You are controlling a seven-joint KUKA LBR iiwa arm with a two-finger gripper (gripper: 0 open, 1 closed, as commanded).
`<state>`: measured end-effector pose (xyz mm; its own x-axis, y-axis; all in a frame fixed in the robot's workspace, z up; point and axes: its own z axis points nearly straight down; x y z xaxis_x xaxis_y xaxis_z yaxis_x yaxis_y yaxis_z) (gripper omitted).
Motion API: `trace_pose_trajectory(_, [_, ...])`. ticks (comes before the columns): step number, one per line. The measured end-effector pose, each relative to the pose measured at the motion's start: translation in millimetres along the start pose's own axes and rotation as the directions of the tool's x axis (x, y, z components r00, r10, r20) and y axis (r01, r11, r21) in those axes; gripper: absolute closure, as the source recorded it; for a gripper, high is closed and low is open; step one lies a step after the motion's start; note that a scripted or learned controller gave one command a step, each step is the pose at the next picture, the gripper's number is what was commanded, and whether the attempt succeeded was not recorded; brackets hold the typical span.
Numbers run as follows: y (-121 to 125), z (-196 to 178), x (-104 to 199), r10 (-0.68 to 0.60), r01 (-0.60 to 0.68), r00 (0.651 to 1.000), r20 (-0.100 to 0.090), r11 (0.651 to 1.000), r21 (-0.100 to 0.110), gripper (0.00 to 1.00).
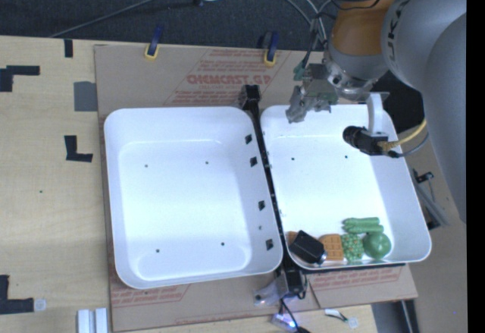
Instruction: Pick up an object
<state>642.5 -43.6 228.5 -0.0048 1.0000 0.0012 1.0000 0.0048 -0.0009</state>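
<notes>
A: Where is the gripper (pixel 301 109)?

B: Over the far left corner of the right bin (pixel 394 172), hanging from the grey arm (pixel 424 28) with its orange band (pixel 371 5). I cannot tell how it is set; it is small and blurred, and nothing shows in it.

A: And the things to pick?

B: All in the near right corner of that same bin, well apart from the gripper. A black block (pixel 308 247) lies tilted at the left of the group, with a small orange piece (pixel 291 237) just left of it. Next comes an orange waffle-like piece (pixel 330 246), then a green knobbly piece (pixel 352 248), then a round green piece (pixel 377 245). A long green piece (pixel 361 225) lies just beyond those two.

A: The other bin?

B: The left bin (pixel 121 172) sits beside it, on a cardboard sheet (pixel 220 77) held by two clamps (pixel 154 44) at the far edge.
</notes>
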Motion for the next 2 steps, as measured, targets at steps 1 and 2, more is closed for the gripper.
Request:
trace_pose_trajectory(1, [-9.4,3.8,42.1,0.001,-0.001,1.0,0.0,1.0,0.0,1.0])
trace_pose_trajectory(2, [-13.0,8.0,100.2,0.0,0.0,1.0,0.0,1.0,0.0,1.0])
